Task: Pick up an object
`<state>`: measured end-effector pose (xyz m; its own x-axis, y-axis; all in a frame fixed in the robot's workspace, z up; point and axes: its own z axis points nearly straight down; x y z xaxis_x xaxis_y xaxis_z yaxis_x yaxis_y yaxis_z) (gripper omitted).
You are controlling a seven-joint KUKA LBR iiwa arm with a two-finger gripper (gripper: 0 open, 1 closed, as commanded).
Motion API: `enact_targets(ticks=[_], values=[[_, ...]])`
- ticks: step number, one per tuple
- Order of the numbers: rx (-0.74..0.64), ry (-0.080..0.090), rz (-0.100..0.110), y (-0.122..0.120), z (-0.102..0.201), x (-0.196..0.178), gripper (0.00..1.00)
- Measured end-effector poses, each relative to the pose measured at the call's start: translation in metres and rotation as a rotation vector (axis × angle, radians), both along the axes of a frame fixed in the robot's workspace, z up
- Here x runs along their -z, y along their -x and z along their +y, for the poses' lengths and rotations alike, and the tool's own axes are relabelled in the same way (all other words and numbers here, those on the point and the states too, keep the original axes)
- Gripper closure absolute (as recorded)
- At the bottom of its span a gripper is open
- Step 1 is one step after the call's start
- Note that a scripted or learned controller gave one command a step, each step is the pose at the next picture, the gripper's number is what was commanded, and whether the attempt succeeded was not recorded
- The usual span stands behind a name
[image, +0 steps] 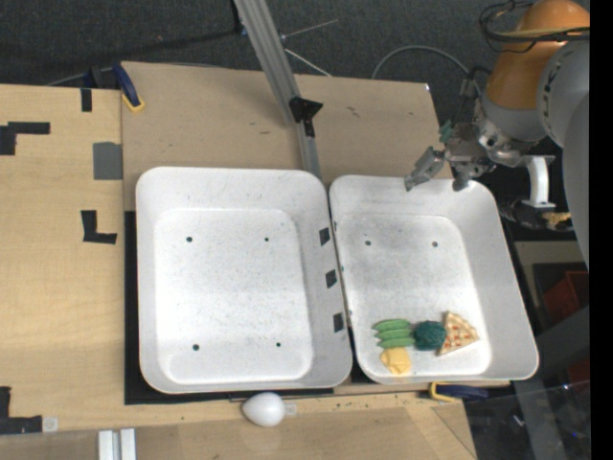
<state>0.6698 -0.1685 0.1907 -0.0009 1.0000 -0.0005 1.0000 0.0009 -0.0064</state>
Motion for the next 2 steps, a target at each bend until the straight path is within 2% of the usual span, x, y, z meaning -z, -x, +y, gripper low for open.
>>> enact_targets(ticks=[1,2], values=[[0.000,0.000,0.001,0.003,-0.004,0.064,0.00],[-0.001,0.000,0.000,0.005,-0.003,0.105,0.00]])
